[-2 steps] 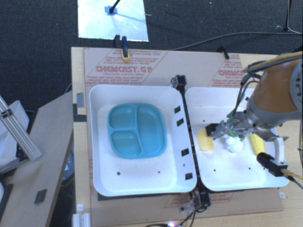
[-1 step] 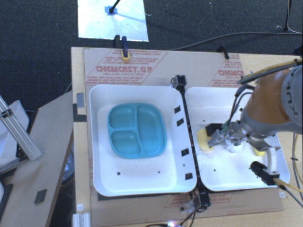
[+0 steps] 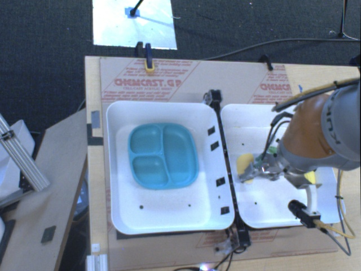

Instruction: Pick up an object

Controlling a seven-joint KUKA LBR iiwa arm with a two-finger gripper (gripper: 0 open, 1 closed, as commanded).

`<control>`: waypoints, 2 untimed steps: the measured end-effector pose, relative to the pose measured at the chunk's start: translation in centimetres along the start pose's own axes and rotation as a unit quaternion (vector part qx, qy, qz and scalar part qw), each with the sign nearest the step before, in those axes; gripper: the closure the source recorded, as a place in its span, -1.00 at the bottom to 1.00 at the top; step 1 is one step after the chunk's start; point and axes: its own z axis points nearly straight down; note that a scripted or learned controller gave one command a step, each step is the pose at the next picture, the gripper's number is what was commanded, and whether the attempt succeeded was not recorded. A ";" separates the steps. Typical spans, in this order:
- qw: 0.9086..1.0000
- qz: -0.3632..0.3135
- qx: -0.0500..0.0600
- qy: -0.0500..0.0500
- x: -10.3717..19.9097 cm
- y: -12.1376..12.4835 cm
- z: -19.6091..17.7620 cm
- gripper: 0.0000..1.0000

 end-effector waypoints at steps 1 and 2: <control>1.000 0.000 -0.004 -0.001 -0.1 0.2 -1.4 1.00; 1.000 -0.002 -0.004 -0.001 0.4 1.1 -6.2 1.00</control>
